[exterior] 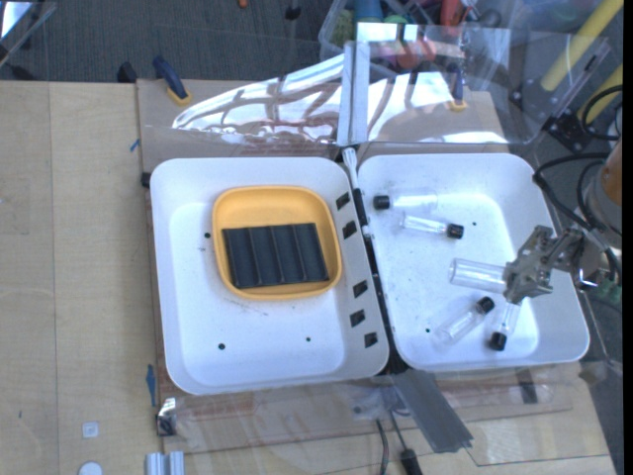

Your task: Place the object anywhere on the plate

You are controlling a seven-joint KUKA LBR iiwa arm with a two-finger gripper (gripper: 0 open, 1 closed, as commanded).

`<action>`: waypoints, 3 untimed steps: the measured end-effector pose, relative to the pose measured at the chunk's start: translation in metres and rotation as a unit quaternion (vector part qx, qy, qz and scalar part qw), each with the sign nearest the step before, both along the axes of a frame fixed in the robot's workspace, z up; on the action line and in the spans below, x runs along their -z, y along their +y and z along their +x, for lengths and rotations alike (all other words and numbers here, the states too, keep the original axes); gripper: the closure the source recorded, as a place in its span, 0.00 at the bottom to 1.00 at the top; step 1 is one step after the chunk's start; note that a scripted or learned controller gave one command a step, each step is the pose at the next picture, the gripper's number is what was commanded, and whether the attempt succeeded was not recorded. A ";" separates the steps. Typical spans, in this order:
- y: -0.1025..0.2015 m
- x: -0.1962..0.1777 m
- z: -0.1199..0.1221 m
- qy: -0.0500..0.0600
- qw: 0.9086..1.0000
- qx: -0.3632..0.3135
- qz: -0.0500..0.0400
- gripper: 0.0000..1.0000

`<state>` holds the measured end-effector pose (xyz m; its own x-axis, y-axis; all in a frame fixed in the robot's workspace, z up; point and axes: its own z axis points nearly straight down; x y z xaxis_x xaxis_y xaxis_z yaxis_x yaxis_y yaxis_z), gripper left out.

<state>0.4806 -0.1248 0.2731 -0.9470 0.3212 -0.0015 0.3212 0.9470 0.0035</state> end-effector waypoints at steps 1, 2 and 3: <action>-0.025 0.017 0.000 0.002 0.998 -0.071 0.001 1.00; -0.098 -0.023 0.000 -0.001 0.995 -0.102 -0.001 1.00; -0.097 0.033 0.003 0.000 0.967 -0.256 0.001 1.00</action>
